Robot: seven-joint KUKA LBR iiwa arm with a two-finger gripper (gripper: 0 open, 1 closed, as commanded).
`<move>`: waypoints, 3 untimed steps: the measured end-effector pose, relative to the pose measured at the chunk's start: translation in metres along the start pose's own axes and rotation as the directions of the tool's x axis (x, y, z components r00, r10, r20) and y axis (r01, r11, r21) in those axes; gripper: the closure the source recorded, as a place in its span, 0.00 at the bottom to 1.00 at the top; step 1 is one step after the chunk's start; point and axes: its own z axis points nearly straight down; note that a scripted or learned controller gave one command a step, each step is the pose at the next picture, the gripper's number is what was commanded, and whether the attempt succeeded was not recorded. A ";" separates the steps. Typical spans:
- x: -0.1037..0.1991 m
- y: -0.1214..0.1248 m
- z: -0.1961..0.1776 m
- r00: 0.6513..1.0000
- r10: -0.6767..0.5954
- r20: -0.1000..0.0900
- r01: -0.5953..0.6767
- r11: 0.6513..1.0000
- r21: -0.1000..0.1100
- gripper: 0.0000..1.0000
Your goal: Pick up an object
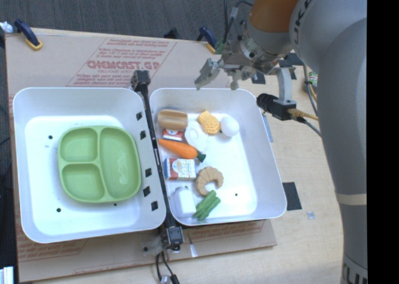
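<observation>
Nothing is lifted yet. My gripper (219,77), fingers spread and bare, hangs above the right bin's (265,170) upper rim at frame centre-top. The carrot (177,148), croissant (209,179) and egg (229,126) lie inside it; descent and grasp remain.

This is a robotics lab test bench: a grey arm (336,89) with an orange band reaches over 2 white bins (268,152) clamped side by side on a printed cardboard sheet (124,61), with cables (305,114) trailing beside it and toy food (181,149) below its tool.
</observation>
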 end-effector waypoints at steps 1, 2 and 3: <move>0.040 -0.108 -0.008 1.000 -0.002 0.000 0.002 1.000 0.000 0.00; 0.088 -0.144 0.086 1.000 -0.001 -0.001 0.001 1.000 0.001 0.00; 0.088 -0.143 0.085 1.000 -0.001 0.000 0.001 1.000 0.000 0.00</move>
